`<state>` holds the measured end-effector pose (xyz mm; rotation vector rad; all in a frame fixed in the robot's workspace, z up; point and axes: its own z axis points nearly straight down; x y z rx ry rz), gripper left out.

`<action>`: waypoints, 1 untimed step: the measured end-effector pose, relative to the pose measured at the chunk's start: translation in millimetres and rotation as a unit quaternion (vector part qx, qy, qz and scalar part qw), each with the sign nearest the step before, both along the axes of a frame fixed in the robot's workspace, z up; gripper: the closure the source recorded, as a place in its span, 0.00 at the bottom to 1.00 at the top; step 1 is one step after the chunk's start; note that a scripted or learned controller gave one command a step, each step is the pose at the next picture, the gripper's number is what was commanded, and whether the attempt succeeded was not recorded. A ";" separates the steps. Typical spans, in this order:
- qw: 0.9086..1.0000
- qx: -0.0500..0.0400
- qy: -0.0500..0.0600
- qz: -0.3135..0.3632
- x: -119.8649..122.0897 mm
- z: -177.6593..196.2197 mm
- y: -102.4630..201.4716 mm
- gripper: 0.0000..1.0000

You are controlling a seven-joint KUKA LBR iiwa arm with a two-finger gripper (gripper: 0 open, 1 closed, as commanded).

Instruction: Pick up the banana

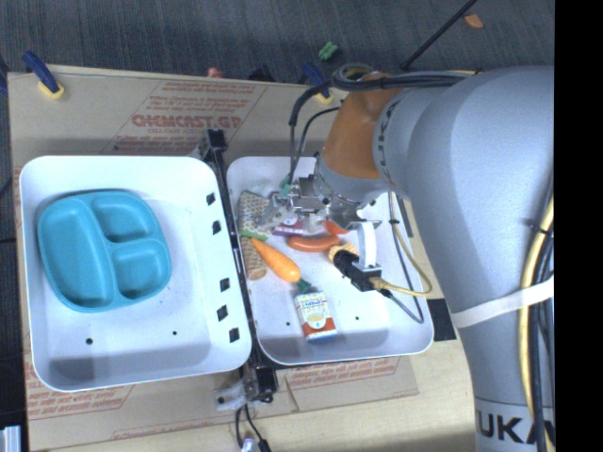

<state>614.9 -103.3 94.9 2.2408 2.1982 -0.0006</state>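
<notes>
A: Arm pose?
B: I see the arm [452, 158] coming in from the right of the frame, wrist bent down over the right bin [400, 337]. The hand [300, 203] sits low in that bin's upper part, among clutter.
A: Grip?
B: Can't tell from here.
A: Banana?
B: Can't pick it out. Carrot [276, 262] at bin centre, small carton [315, 314] below it. Blue tray [102, 248] in left bin [57, 365].
</notes>
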 end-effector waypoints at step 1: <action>0.993 0.001 0.001 0.119 -26.9 47.2 -54.8 0.00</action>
